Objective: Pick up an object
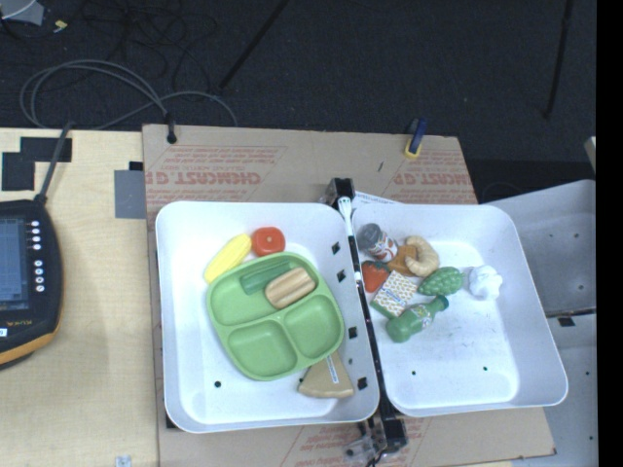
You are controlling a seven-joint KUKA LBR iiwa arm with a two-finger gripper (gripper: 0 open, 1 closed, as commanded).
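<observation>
Camera view: two shallow white bins are sitting side by side on a brown printed cardboard sheet [243, 168], touching along the middle seam. The left white bin [180, 358] is holding a green plastic three-compartment tray [277, 343], lying flat and slightly rotated. A tan bun-shaped toy [290, 286] and a dark green cylinder piece [261, 275] are lying next to each other in the tray's top compartment. A yellow banana-like toy [228, 257] is resting against the tray's upper-left rim, with a red round tomato toy [268, 240] just beside it. A tan wedge-shaped piece [326, 381] is lying at the tray's lower edge, near the seam. The right white bin [506, 377] is carrying the pickable clutter, all bunched in its upper-left part: a silver can [370, 237], a tan ring-shaped pastry toy [421, 255], a small red piece [375, 278], a flat patterned packet [394, 294], a green plastic bottle [415, 321] lying on its side, a bumpy green toy [443, 282] and a white crumpled lump [484, 281]. A black-and-orange teach pendant [21, 280] is lying on the bench at far left.
</observation>
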